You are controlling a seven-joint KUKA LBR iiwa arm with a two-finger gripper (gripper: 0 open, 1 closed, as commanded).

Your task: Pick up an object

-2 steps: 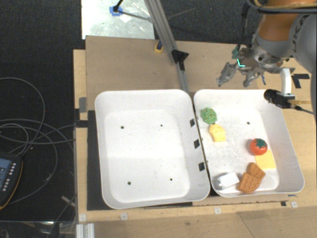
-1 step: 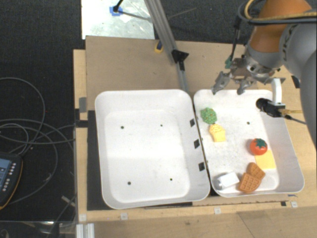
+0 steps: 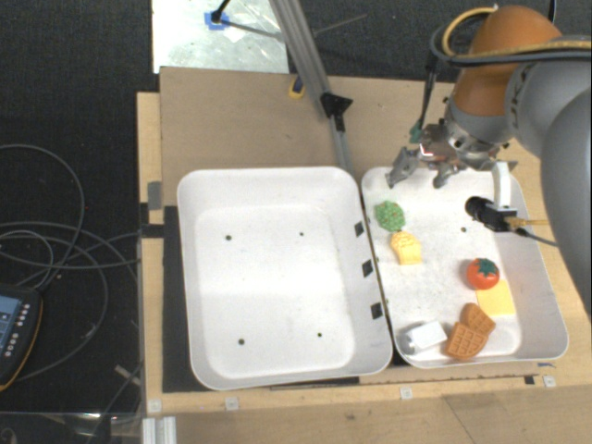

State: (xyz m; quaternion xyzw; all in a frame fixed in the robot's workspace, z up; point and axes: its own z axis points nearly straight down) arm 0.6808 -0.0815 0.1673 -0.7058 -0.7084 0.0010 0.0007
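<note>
2 fingers spread apart, the gripper hangs above the green toy.

Left bin is lying bare, giving open passage across its whole floor. Right bin is crowding along its near side: tomato, yellow block, waffle, white piece are sitting close together. Green piece and corn are blocking the left wall (middle floor is staying open).

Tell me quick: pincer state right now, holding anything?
Pincer: open, holding nothing, above the far end of the right bin, near the green piece.
</note>
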